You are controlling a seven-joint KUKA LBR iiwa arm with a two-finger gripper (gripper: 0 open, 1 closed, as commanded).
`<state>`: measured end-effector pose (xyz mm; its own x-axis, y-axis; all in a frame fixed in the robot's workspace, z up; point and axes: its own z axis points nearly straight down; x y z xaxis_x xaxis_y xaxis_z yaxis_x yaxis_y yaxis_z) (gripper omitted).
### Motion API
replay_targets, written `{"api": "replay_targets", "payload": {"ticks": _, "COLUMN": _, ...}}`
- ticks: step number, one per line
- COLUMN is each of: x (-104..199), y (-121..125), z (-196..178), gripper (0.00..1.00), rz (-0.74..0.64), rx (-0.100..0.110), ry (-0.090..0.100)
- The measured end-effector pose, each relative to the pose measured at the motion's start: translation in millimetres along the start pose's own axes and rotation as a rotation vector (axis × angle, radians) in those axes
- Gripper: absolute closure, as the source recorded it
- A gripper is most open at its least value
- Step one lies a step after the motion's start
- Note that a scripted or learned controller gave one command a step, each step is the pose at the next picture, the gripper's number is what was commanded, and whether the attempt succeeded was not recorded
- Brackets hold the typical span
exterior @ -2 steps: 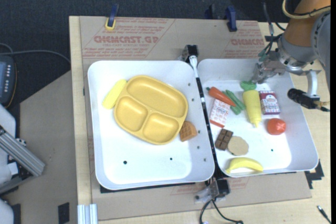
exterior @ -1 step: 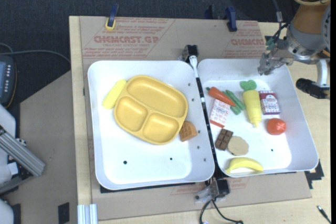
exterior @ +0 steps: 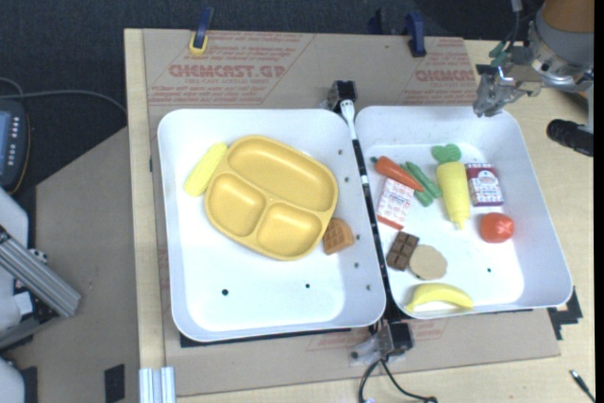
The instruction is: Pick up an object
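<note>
My gripper (exterior: 488, 105) hangs over the far rim of the right bin (exterior: 538, 203), near its back right corner, with nothing seen between its fingers. In that bin lie a carrot (exterior: 396, 173), a green piece (exterior: 446, 152), a yellow corn cob (exterior: 454, 191), a red-and-white packet (exterior: 484, 185), a white-and-red packet (exterior: 395, 203), a red tomato (exterior: 496, 226), a chocolate bar (exterior: 402, 250), a tan cookie (exterior: 428, 262) and a banana (exterior: 440, 298). All of them lie apart from the gripper, nearer the camera.
The left bin (exterior: 189, 269) holds a yellow divided plate (exterior: 269, 195), a yellow oblong piece (exterior: 205, 169) at its left and a brown piece (exterior: 337, 236) at its right. Clamps (exterior: 199, 41) hold the cardboard at the back. The arm's wrist (exterior: 566, 42) stands at the right.
</note>
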<state>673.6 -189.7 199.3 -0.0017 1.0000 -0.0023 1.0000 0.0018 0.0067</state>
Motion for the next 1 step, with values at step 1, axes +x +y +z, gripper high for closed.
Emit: {"api": "replay_targets", "payload": {"ticks": 1, "x": -0.2, "y": 1.2, "z": -27.8, "gripper": 1.00, "rz": 0.000, "rx": 0.002, "ry": 0.001}}
